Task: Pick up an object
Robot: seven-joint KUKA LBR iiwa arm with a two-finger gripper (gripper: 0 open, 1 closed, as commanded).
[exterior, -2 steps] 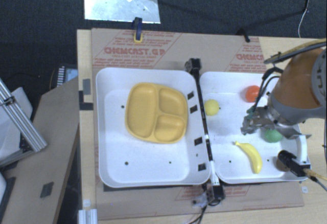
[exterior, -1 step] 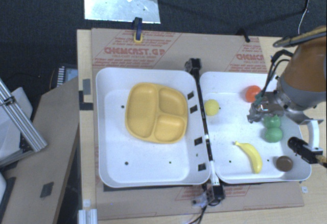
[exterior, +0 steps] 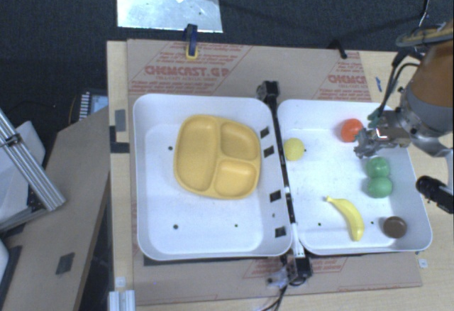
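Observation:
The right bin (exterior: 319,182) holds a yellow ball (exterior: 293,149) near its left wall, an orange-red ball (exterior: 350,130) at the back, a green double-lobed object (exterior: 379,177) at the right, a yellow banana (exterior: 347,216) towards the front and a brown round object (exterior: 394,226) at the front right corner. My gripper (exterior: 369,144) hangs over the right bin's back right part, just right of and below the orange-red ball and just above the green object. I see nothing between its fingers.
The left bin (exterior: 159,224) carries a yellow three-compartment plate (exterior: 216,156). A black divider with clips (exterior: 278,167) runs between the bins. The arm's grey body (exterior: 433,111) overhangs the right bin's right rim.

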